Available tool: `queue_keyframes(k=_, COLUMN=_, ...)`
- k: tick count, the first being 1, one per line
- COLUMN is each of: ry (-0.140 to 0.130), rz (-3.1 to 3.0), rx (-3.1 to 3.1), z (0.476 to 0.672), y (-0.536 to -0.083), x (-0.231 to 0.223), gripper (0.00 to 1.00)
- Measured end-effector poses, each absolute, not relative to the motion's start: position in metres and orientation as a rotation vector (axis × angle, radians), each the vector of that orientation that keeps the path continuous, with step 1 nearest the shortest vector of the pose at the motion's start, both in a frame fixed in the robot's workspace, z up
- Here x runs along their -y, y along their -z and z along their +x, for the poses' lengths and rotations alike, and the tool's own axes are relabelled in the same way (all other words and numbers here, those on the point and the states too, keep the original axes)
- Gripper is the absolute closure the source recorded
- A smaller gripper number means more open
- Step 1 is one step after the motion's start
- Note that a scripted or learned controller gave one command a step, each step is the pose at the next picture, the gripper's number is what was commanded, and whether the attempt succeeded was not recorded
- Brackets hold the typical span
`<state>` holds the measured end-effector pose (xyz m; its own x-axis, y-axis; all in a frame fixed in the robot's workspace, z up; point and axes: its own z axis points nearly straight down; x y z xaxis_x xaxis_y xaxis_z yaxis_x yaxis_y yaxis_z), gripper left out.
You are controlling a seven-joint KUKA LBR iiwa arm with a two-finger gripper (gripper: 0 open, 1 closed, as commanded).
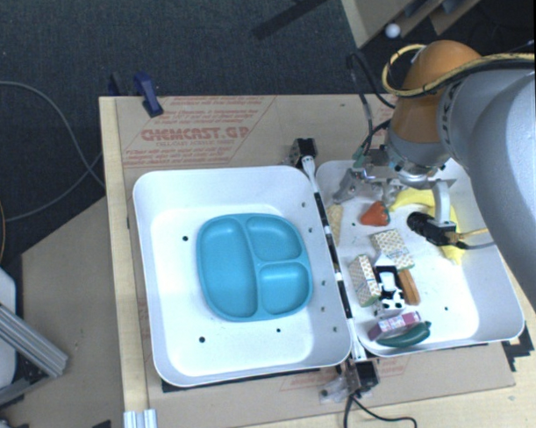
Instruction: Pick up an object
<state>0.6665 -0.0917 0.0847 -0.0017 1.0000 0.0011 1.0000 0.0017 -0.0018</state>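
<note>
Left bin [165, 282]: reserved for the blue divided plate [252, 264], apart from clutter. Right bin [491, 319]: small pickable items heaped together, orange piece [374, 215] just under the tool [385, 183]. Tool's grip: impossible to tell.

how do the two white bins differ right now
The left bin holds one thing, a blue divided plate; the right bin holds a clutter of small items, among them an orange piece and a green-edged one. The arm's gripper hangs over the right bin's far end, while nothing is above the left bin. Both are shallow, white and sit side by side.
</note>
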Motion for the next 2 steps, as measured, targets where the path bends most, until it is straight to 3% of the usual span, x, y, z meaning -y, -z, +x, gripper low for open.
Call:
queue_keyframes(k=1, ry=-0.002, rz=-2.221, rx=2.220, z=0.647, y=-0.085, x=0.100, gripper=0.00)
queue_keyframes(k=2, ry=0.001, rz=-2.222, rx=2.224, z=0.667, y=-0.085, x=0.110, gripper=0.00)
